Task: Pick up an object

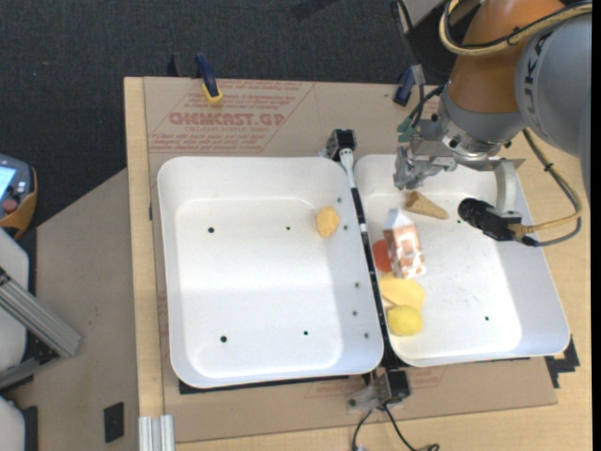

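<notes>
Claw low over right bin's far-left corner; open or shut: can't tell, nothing seen held. Wedge just below-right of claw, nearest pick. Carton, red bit, lemons further toward camera, bunched along inner wall. Small yellow piece across divider in left bin, left of claw. Prob best: go for wedge, drop straight, close across narrow side. Far rim close behind claw, little slack there; right-bin floor to claw's right wide open for approach & lift-out.
</notes>
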Controlling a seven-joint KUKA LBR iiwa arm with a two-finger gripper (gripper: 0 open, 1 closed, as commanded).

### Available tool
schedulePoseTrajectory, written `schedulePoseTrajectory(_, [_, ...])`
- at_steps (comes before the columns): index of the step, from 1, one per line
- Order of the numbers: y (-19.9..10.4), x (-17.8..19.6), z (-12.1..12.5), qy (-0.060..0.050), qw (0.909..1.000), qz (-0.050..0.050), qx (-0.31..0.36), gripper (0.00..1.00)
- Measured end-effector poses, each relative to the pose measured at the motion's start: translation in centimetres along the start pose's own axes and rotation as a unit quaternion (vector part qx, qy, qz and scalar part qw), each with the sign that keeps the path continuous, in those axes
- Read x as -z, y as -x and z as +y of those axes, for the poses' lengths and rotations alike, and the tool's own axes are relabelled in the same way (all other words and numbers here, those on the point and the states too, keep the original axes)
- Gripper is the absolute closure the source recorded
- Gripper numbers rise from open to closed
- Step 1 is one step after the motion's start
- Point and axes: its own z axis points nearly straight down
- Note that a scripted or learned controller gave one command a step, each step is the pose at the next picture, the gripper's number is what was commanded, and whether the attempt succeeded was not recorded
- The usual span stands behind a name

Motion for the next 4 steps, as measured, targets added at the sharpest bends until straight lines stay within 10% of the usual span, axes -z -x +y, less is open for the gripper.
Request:
schedulePoseTrajectory(1, [-4.2, 13.7, -0.1, 0.003, 1.0000, 0.001, -0.001, 1.00])
schedulePoseTrajectory(2, [-6.5, 33.4, -6.3, 0.005, 1.0000, 0.001, -0.002, 1.00])
schedulePoseTrajectory(3, [1.6, 32.9, -10.0, -0.006, 0.9999, -0.001, -0.009, 1.00])
schedulePoseTrajectory(4, [-4.6, 22.6, -13.7, -0.013, 0.9999, 0.000, -0.001, 1.00])
